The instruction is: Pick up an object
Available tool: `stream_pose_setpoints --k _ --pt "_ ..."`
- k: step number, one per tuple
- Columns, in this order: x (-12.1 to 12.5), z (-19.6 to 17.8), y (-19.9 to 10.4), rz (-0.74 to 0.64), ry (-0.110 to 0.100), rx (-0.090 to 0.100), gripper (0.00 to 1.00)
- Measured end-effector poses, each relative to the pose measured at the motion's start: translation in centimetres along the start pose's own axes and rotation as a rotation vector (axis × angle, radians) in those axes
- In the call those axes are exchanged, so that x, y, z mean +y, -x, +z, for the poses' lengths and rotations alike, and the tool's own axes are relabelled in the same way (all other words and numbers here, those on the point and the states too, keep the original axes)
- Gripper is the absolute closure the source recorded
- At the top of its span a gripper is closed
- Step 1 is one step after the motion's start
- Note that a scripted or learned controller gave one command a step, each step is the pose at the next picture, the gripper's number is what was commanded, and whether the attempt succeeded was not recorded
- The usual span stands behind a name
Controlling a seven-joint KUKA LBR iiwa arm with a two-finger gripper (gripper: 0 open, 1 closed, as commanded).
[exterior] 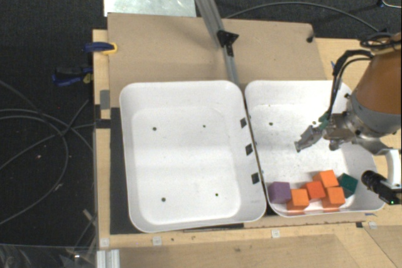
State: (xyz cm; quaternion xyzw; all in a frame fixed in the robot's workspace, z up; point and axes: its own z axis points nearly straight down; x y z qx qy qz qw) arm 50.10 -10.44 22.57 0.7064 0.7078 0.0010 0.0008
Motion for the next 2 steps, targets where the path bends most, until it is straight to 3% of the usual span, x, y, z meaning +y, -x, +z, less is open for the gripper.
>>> stream_pose_setpoints --k 1,2 --pt "0.1 -1.1 0.0 -0.003 0.004 0.0 1.0" --pt "8.1 -2.3 -5.5 -0.01 0.006 -0.001 1.0"
